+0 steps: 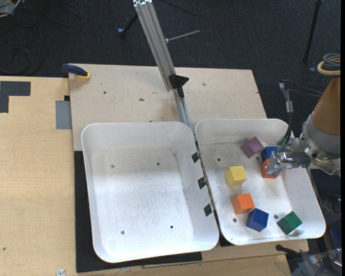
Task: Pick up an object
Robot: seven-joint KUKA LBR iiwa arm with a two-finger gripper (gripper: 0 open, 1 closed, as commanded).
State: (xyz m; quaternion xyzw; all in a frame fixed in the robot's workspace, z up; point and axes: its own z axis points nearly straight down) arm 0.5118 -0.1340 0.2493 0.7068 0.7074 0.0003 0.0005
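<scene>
Directly under the gripper [274,164], in the right bin [310,223], sit a red block [269,171] and a blue block [269,152]; finger spacing cannot be told; purple block [252,146] lies just left.

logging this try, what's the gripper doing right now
gripper: low in the right bin at a red block; open or closed cannot be told.

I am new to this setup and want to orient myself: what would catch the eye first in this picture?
The bright blocks in the right bin stand out first: purple block, yellow block, orange block, blue block and green block. At that bin's right side, the gripper sits low by a red block. The left bin lies beside it.
</scene>
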